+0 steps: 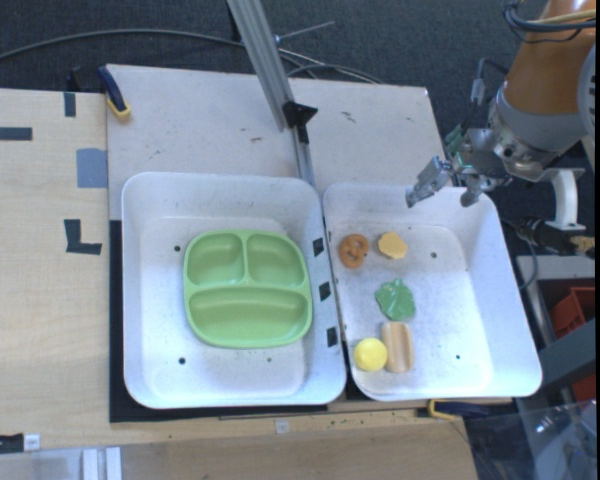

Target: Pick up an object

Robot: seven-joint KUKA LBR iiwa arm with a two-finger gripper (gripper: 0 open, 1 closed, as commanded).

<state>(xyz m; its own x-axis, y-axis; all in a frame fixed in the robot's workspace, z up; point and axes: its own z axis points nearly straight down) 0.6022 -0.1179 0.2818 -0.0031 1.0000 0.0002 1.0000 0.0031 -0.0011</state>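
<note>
Candidate objects lie in the right bin [480, 268], all below and to the left of the end effector [446, 181]: a brown round piece [354, 250] and a yellow round piece [392, 245] nearest it, a green leafy item [395, 299] farther down, and a yellow ball [370, 354] touching a tan bun-shaped item [398, 346] farthest away. The end effector hangs over the bin's upper rim with its two fingers spread apart; one fingertip [420, 194] points down-left, and nothing lies between the fingers or touches them. The left bin [140, 268], well to the left, holds a green three-compartment plate [247, 288]. No brand, label or writing can be read on any item. The arm [545, 78] is cut off at the right and top edges. Beyond the bins, up-left of the end effector, a slanted metal rail [263, 48] crosses the tabletop [200, 118], its upper end cut off by the top edge.
</note>
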